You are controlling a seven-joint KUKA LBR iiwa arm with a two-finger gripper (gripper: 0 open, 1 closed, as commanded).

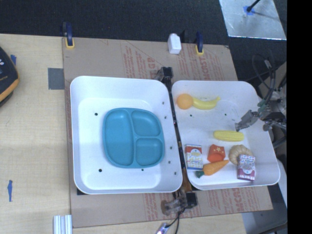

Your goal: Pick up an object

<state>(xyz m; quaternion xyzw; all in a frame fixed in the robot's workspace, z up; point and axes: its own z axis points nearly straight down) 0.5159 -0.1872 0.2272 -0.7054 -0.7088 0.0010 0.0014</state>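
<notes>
The right bin point(229, 89) holds several toy foods: an orange ball point(184, 101), a banana point(205, 103), a yellow corn-like piece point(228, 136), a red-and-white carton point(193, 156), a red pepper point(216, 153), a carrot point(214, 167), a tan bagel point(240, 152) and a red box point(246, 168). My gripper point(256, 123) hangs over the bin's right side, just right of and above the yellow piece. It stands open with nothing between its fingers.
The left bin point(83, 130) holds a blue divided plate point(133, 137). Clamps point(68, 35) pin the cardboard sheet at the back. A black-and-yellow device point(6, 74) lies at the far left of the bench. Cables hang at the right.
</notes>
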